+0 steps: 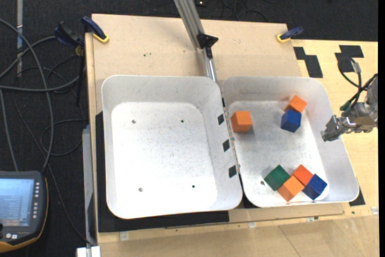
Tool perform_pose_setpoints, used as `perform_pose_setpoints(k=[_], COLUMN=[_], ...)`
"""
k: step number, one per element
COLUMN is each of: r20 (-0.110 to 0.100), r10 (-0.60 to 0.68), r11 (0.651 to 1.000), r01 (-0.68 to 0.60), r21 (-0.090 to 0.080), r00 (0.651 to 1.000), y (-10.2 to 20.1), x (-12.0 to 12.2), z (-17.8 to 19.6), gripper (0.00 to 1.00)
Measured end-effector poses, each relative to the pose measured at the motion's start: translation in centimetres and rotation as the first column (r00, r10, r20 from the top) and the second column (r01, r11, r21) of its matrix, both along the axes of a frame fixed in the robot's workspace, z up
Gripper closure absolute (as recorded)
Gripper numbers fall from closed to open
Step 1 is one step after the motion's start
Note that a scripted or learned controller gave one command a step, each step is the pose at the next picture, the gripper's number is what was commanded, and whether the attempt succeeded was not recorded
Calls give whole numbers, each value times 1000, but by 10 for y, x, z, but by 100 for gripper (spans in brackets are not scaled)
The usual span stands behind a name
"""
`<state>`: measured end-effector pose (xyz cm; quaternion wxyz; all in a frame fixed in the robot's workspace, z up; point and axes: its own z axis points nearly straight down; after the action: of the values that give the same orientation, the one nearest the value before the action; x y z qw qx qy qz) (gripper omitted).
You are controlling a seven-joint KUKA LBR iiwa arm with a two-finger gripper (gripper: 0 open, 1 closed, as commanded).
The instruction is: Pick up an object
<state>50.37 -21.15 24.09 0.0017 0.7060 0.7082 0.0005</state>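
Note:
The right bin (319,147) holds several small blocks. An orange block (241,121) lies near its left wall. An orange block (296,104) touches a blue block (290,120) toward the back. At the front sit a green block (277,177), two orange blocks (291,188) (302,175) and a blue block (315,186), bunched together. My gripper (332,131) hangs at the bin's right rim, apart from all the blocks, with nothing seen in it.
The left bin (159,144) sits beside the right one. A metal bar (183,0) slants down from the back to the bins' shared edge. Clamps (96,30) (290,34) hold the board's back corners. A pendant (21,207) lies at far left.

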Motion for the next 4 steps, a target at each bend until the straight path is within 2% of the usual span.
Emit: perform_pose_setpoints(k=[2,3,4], r20=[0,-5,-2], r10=[5,5,4], r11=[1000,1000,1000], r01=[-5,-5,-4], r21=[3,4,2], r00=[1000,1000,1000], y=[103,158,199], x=[50,60,76], z=[11,-1,-5], gripper=[100,100,100])
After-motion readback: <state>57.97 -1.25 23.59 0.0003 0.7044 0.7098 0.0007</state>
